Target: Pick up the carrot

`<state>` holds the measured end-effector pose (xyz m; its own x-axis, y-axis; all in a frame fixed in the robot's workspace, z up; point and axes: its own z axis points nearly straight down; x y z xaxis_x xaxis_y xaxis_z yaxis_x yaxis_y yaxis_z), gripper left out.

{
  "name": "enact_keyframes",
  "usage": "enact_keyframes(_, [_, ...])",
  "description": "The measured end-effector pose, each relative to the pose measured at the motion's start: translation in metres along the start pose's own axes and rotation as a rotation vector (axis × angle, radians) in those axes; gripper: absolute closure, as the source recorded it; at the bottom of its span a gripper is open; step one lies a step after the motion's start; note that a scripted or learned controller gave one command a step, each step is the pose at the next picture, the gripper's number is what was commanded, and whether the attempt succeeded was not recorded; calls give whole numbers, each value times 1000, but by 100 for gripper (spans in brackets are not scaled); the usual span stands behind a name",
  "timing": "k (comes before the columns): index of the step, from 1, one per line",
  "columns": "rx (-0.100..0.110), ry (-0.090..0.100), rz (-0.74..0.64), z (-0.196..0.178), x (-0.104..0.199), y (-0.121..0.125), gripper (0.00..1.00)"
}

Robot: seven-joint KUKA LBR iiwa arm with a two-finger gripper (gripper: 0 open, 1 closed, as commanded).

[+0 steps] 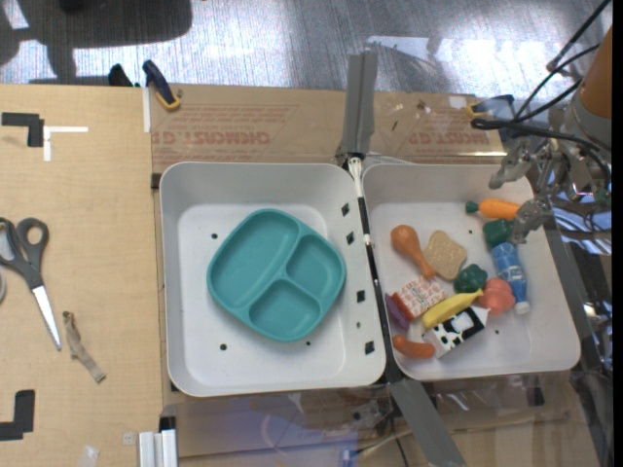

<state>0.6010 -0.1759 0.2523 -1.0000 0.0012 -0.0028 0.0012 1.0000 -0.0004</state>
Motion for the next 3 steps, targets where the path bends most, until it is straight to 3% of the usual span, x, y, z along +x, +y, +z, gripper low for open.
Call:
enact_keyframes(1, [1, -2, -51, 50, -49, -36, 0])
enact_keyframes(2, [1, -4, 150, -11, -59, -46, 0])
enact_keyframes(3, [0, 0, 205, 96, -40, -44, 0])
